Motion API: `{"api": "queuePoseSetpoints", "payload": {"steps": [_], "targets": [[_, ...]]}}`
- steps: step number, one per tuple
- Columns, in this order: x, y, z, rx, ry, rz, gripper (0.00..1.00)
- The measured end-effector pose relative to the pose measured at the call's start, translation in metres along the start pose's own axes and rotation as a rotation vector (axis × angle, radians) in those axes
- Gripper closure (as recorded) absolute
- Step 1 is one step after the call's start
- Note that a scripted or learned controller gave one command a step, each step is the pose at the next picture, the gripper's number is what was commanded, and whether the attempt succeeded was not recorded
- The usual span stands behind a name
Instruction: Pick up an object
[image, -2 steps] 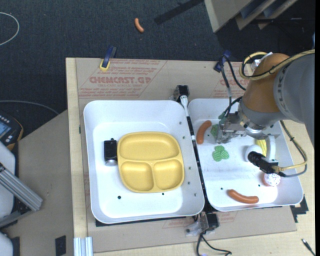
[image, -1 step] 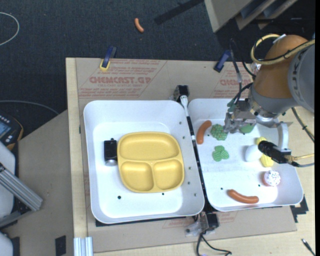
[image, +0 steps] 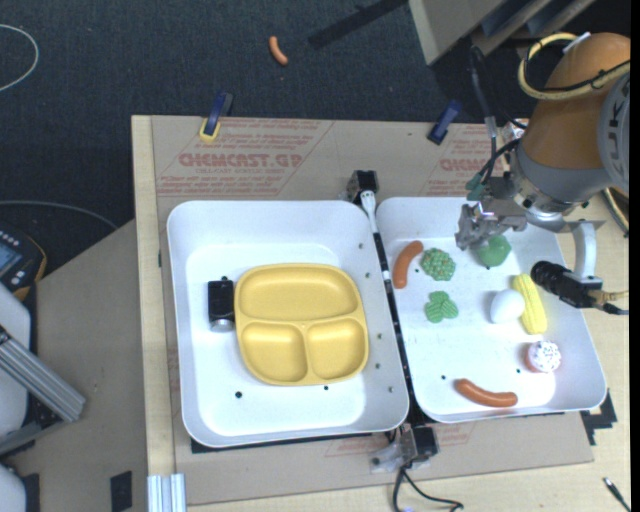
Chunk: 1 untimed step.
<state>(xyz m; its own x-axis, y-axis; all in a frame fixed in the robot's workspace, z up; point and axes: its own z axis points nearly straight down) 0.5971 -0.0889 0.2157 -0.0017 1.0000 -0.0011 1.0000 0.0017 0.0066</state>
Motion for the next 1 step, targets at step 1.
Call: {"api": "queuePoseSetpoints", "payload": {"steps": [1], "targets": [[0.0002, 0.0010, -0.0100, 0.002, 0.000, 0.001, 1.00]]}}
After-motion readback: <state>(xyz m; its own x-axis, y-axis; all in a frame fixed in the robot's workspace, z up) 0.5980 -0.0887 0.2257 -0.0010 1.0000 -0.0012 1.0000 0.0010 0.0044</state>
